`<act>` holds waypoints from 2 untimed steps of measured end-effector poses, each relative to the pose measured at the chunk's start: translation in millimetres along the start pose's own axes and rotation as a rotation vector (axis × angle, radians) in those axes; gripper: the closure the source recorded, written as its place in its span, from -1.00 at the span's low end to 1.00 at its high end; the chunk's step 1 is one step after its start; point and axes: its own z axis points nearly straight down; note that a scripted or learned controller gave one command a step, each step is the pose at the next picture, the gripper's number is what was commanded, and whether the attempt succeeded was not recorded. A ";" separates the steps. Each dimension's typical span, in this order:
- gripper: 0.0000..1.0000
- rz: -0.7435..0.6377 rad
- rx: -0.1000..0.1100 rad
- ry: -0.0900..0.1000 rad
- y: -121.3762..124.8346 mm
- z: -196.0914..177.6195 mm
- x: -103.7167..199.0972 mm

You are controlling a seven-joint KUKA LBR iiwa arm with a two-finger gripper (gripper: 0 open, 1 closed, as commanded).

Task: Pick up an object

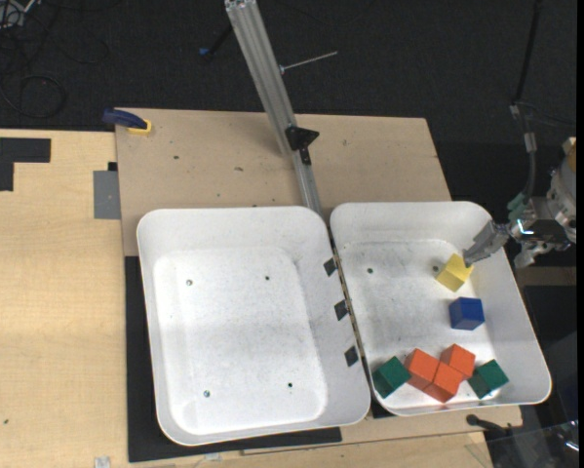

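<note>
Camera view: gripper reaching into right bin from 3 o'clock, tip touching yellow block; grip state not discernible. Blue block sitting at 6 o'clock of yellow; orange blocks and green blocks clustering against near wall.

Both bins are white, speckled with fine dark flecks: the left bin and the right bin. In the right bin, a yellow cube sits nearest its far right corner, a blue cube just nearer than that, and along its near wall run a dark green cube, two orange cubes and a second green cube. The bench left of the bins is pale tan wood with black and grey patches, a grey metal rail rises behind the bins against black, and a blue-and-yellow clamp sits at the bench's far edge.
</note>
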 end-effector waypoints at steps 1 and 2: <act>-1.00 0.001 -0.004 -0.001 0.6 -2.2 -0.4; -1.00 0.002 0.002 0.000 2.2 57.2 -8.8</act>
